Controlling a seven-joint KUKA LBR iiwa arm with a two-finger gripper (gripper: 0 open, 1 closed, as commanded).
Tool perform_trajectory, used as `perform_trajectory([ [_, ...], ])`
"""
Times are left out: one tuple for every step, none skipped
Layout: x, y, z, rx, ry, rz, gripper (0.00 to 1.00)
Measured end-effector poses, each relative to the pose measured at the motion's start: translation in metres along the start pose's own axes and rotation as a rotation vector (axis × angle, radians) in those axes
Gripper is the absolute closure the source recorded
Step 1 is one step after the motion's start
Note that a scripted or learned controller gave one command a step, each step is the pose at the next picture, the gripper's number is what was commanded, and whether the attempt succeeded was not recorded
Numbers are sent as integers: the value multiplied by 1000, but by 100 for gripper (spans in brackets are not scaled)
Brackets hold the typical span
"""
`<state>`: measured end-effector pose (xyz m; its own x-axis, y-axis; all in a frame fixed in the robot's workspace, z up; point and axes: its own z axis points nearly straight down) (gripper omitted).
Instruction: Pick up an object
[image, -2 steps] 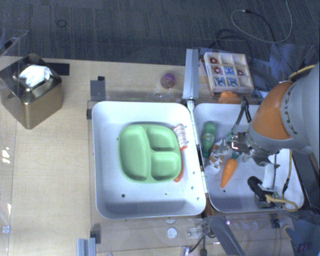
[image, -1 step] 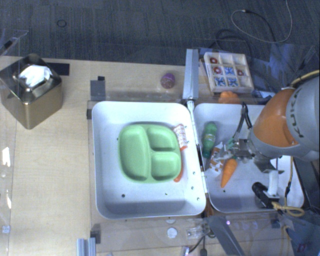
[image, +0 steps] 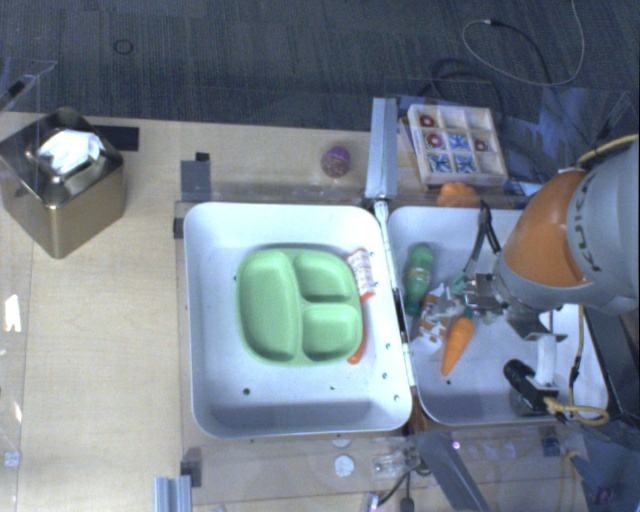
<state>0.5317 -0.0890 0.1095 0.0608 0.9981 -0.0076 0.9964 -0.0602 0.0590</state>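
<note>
Where the arm reaches in: over the right half of the right bin (image: 480, 398), its orange band above that bin's far right corner.
Gripper (image: 468, 296): low over the middle of the right bin, just above the carrot's thick end; whether it is released or clenched cannot be told, and nothing shows held in it.
Carrot (image: 457, 345): task thing, lying on the right bin's floor, tip pointing toward the near edge, thick end beside the gripper.
Green bottle (image: 418, 270): lying along the right bin's left wall, close to the divider between the bins.
Small printed packet (image: 433, 318): between the bottle and the carrot, touching or nearly touching both.
Open room, right bin: bare floor along the near edge, below the carrot's tip.
Left bin (image: 212, 330): holds a green divided plate (image: 285, 305) at its middle, with bare white floor along the left, far and near sides.
Wrapper (image: 361, 272): at the plate's right rim, near the left bin's right wall.
Bench (image: 100, 350): a brass-coloured box (image: 65, 205) stands well apart to the left.
</note>
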Motion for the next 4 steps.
perform_trajectory([
  [-1, -10, -1, -18, -3, -90, 0],
  [0, -14, -1, -19, -1, -35, 0],
  [7, -10, -16, -25, 10, -46, 100],
  [1, -8, -19, -33, 3, -38, 0],
])
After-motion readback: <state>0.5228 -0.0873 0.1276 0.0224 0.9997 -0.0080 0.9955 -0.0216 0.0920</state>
